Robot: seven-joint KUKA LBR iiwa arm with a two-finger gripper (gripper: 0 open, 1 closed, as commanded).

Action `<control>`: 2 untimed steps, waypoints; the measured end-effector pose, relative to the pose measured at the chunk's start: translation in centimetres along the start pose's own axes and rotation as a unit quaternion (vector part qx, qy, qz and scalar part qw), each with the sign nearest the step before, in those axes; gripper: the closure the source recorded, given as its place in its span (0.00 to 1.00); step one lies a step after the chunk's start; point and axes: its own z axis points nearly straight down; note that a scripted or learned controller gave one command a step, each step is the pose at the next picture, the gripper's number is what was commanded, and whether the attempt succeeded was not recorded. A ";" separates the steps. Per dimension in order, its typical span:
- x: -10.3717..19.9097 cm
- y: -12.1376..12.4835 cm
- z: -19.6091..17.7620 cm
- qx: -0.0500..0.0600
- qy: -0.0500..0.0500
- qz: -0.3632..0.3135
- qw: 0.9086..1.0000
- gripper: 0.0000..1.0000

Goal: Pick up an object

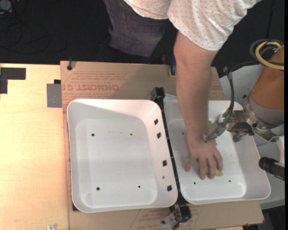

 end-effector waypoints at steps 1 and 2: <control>-0.2 -0.3 0.0 0.010 0.001 0.003 1.000 1.00; -5.3 -2.6 3.4 0.011 0.000 0.005 1.000 1.00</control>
